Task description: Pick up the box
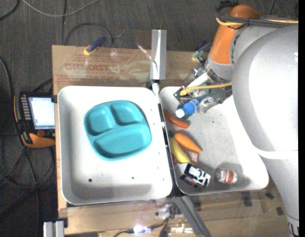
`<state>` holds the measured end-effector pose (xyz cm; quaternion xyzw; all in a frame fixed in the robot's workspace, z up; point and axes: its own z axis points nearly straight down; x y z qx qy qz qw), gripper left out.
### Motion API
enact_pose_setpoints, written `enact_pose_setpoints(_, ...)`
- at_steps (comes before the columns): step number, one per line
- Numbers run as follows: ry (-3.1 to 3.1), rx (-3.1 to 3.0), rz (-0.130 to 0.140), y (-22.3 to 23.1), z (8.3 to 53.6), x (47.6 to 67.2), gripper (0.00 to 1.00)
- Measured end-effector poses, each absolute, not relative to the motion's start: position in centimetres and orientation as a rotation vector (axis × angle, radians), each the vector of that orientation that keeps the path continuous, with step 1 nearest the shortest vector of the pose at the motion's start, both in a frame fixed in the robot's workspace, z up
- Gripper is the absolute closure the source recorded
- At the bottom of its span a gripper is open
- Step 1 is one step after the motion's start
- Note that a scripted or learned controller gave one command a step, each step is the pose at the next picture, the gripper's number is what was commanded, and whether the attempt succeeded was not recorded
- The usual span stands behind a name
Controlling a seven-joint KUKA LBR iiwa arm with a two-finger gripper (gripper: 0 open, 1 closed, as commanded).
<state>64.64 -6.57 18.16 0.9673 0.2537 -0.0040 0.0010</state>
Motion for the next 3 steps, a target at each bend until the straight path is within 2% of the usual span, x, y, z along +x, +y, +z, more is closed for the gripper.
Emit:
enact_pose_setpoints(1,0.955,2.993,-0.012,-9.1,18.2,62.0,1.00)
enact_pose_setpoints(2,0.957,2.996,-0.021,-9.0,18.8,61.9,1.00)
enact_pose_setpoints(3,0.778,3.045,-0.010,-5.1,21.2,64.2,1.00)
